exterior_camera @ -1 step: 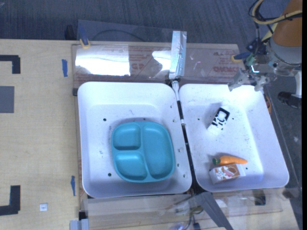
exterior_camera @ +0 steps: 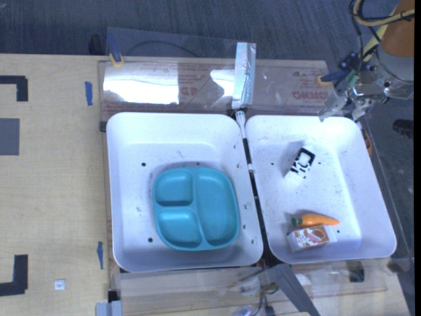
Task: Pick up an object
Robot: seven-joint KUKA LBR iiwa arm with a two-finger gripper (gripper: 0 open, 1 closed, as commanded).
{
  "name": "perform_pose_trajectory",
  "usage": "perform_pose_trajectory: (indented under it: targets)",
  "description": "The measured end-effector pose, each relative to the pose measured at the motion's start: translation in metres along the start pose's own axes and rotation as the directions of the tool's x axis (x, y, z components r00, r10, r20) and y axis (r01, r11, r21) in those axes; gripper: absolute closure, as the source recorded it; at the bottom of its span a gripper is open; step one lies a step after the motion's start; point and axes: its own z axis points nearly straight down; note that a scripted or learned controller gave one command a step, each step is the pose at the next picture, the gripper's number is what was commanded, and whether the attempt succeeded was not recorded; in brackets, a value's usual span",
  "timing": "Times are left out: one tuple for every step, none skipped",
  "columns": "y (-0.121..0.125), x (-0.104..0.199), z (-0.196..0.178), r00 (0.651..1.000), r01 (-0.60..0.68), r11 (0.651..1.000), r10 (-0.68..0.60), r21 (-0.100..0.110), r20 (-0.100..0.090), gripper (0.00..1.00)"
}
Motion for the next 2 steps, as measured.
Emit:
perform_pose_trajectory:
  targets:
    - [0.003, 0.044, 0.095, 0.973, 0.231, 0.973, -0.230, 0.007, -0.007, 0.00]
    - [-0.038, 0.068, 0.142, 0.950, 0.314, 0.950, -0.314, -0.002, -0.001, 0.00]
